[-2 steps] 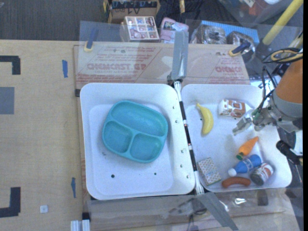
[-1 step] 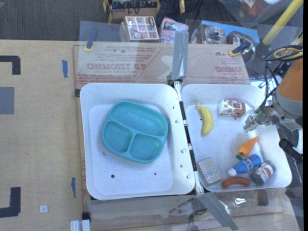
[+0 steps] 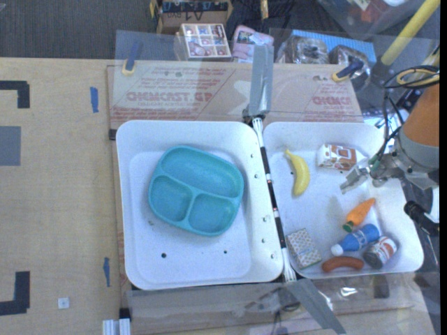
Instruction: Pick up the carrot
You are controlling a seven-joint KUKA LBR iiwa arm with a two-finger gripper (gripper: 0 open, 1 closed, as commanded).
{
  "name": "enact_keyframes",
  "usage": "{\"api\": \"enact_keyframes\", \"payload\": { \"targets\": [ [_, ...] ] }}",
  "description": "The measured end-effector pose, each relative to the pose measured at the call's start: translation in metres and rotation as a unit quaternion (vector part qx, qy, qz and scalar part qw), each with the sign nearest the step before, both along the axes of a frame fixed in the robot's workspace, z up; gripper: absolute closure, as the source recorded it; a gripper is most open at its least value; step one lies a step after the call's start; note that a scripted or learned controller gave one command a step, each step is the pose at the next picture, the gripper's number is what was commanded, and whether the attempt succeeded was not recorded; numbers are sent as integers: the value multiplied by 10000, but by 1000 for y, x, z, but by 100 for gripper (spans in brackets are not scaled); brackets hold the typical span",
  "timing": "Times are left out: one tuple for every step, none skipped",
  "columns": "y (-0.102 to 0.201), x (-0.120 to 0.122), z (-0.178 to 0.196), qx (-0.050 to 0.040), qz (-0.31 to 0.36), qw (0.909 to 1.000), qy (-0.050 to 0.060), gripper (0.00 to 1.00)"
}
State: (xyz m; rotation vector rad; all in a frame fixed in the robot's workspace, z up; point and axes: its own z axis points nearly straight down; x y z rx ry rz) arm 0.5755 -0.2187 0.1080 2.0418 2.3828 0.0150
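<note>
The carrot (image 3: 360, 212), small and orange with a green end, lies tilted in the right part of the right bin (image 3: 318, 204). My gripper (image 3: 356, 173) hovers just above and slightly left of it, reaching in from the right, and does not touch it. Its fingers (image 3: 348, 183) stand open with nothing between them.
Around the carrot lie a blue bottle (image 3: 358, 239), a dark can (image 3: 380, 252) and a red sausage (image 3: 342, 264). A banana (image 3: 300, 173), a white-brown carton (image 3: 336, 155) and a patterned box (image 3: 303, 247) are also in that bin. The left bin (image 3: 140, 257) holds a teal divided plate (image 3: 197, 190).
</note>
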Motion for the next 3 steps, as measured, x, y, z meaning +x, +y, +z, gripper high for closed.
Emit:
{"api": "enact_keyframes", "payload": {
  "targets": [
    [-1,0,10,-18,-4,10000,-19,100],
    [-1,1,10,-17,-3,10000,-19,0],
    [19,-37,-21,-43,1004,9949,7,0]
  ]
}}
